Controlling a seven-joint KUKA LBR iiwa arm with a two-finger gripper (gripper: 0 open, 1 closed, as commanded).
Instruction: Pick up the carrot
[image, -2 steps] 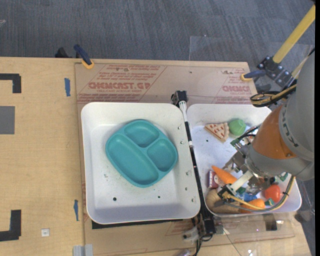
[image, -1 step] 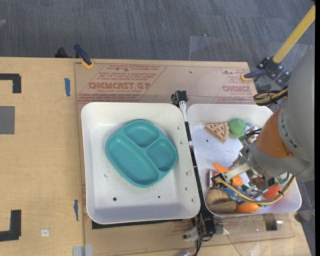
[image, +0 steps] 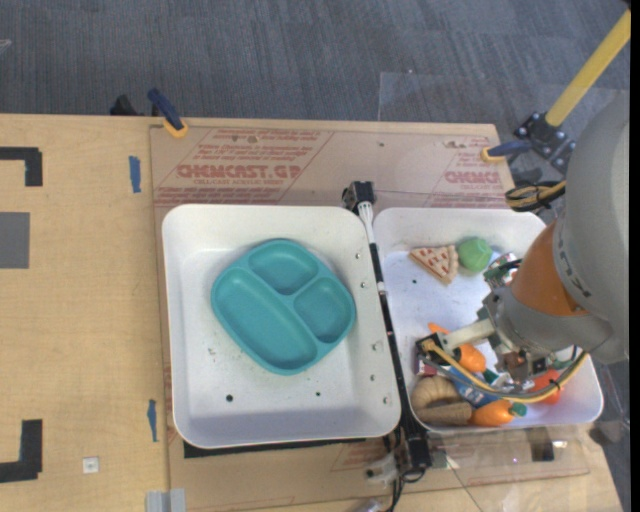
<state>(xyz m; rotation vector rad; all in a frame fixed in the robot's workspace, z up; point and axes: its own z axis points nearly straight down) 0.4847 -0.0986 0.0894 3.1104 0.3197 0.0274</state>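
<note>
The arm (image: 590, 250) bends low over the right bin (image: 590, 400), its jaws buried in wiring; whether they are spread or pinched I cannot tell. The carrot (image: 492, 413) lies near the front rim beside a brown piece (image: 440, 395). Farther back sit a pizza slice (image: 436, 262) and green ball (image: 474, 253); a teal plate (image: 283, 305) fills the left bin (image: 190, 330).

- The carrot (image: 492, 413) is orange with a small green tip at its right end.
- It lies on its side, roughly level.
- It rests at the near edge of the right bin (image: 440, 292), just beside a brown item (image: 440, 396).
</note>
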